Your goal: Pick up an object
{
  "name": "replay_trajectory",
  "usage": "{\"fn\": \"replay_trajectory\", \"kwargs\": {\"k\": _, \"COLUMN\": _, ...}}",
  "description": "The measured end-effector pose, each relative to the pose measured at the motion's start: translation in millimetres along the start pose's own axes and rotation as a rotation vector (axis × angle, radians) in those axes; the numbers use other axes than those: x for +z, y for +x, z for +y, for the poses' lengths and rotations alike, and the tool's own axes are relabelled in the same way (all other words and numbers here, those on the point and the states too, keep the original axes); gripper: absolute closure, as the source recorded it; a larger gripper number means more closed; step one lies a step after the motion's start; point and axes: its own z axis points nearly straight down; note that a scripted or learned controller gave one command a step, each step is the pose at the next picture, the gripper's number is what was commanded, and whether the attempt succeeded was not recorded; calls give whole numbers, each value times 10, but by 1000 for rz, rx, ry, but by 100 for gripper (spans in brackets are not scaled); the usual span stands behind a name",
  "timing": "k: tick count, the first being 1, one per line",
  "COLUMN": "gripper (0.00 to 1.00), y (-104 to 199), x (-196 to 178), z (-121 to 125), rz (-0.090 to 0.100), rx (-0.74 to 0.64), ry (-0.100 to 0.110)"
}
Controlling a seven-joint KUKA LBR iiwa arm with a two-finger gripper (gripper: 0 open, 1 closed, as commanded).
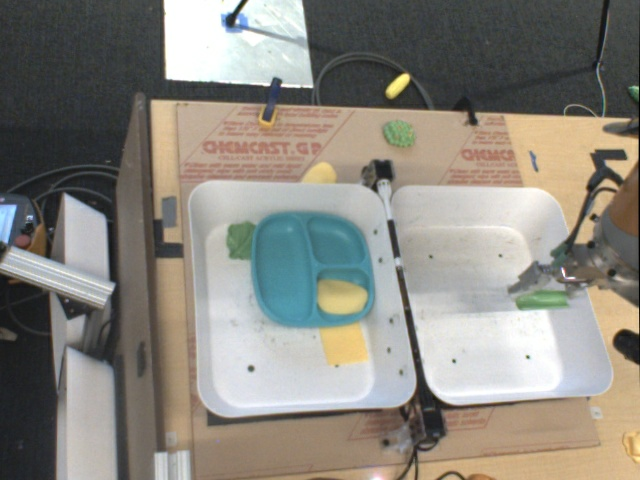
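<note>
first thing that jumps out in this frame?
The teal divided plate in the left bin, with a yellow piece in its lower right compartment and a flat yellow slice just below it. Then the gripper low over the right bin, right beside a green stick-like object near that bin's right side.

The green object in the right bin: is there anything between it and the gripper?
Nothing visible is in the way. The gripper is low over the right bin, right beside the small green object on the bin floor. Whether it already touches the object cannot be told.
</note>
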Motion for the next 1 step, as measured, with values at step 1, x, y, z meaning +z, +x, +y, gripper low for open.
{"fn": "replay_trajectory", "kwargs": {"k": 1, "gripper": 0, "y": -205, "x": 1074, "z": -157, "rz": 0, "rx": 4, "ry": 1}}
